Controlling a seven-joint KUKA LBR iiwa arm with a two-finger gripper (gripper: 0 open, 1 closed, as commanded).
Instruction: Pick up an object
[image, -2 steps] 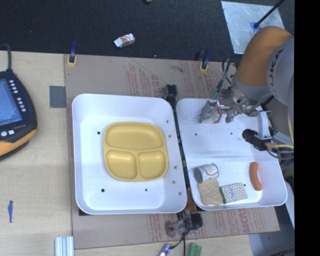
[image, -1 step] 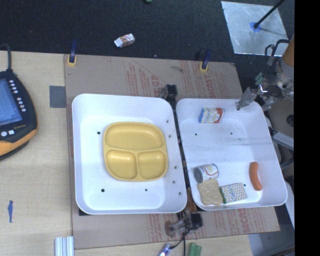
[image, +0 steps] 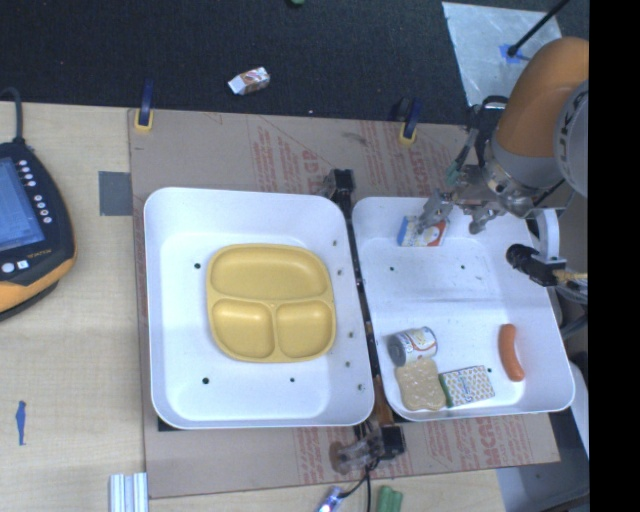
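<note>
Two white bins sit side by side on the worktop. At the right bin's (image: 540, 400) far edge, the claw (image: 432, 222) hangs over a small blue-and-red packet (image: 418, 234), fingers apart around it. Nearer lie a can (image: 412, 345), cracker (image: 419, 384), sausage (image: 511, 352). Left bin (image: 180, 300) holds a yellow tray (image: 270, 302).

Workbench surroundings, seen from above at a slant

A sheet of brown cardboard (image: 250, 160) printed with faded red lettering lies over the pale wooden bench (image: 70, 400), pinned along its far edge by two clamps (image: 145, 112) (image: 406, 124). A handheld control pendant (image: 28, 232) with a screen and an orange underside rests at the bench's left side, near a grey tape patch (image: 115, 192). A crumpled wrapper (image: 249, 81) lies on the dark floor beyond. A small blue mark (image: 20, 421) shows near the bench's front left.
</note>
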